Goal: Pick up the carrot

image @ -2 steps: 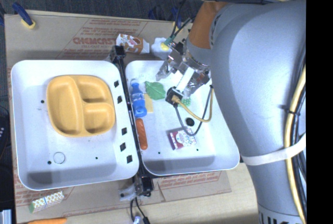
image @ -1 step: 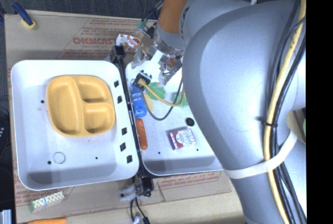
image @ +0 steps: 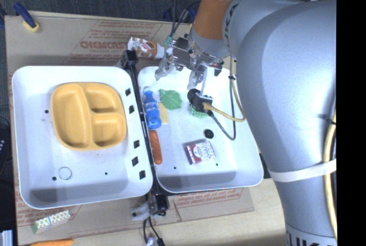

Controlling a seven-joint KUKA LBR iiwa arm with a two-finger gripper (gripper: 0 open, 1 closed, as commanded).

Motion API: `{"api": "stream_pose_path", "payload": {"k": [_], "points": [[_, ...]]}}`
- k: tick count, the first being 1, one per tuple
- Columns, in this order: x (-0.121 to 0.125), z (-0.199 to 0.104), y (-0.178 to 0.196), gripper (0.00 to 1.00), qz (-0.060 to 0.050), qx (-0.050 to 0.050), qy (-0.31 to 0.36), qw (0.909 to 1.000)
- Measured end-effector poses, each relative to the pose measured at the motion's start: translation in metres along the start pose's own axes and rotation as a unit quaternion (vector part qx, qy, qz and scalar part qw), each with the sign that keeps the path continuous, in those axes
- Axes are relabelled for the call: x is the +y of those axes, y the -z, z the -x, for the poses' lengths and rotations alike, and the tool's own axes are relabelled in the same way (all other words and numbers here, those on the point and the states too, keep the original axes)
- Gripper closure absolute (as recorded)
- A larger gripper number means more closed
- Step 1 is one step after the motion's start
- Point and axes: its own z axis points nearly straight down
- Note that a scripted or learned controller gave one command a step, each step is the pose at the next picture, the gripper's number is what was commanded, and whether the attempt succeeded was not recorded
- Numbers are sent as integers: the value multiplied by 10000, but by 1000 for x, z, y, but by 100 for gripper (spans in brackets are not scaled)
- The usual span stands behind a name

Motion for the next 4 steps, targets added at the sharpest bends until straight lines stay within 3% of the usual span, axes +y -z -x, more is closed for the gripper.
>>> {"api": "stream_pose_path", "payload": {"k": [1, 2, 3, 4], "points": [[-6, -32, 0, 0, 10, 5, -2844, 9587], [-14, -36, 0, 0, -5, -1, -3341, 9426], [-28, -68, 0, 0, -11, -5, -2917, 9565], [-22, -49, 0, 0, 9, 6, -3768, 9263]]}}
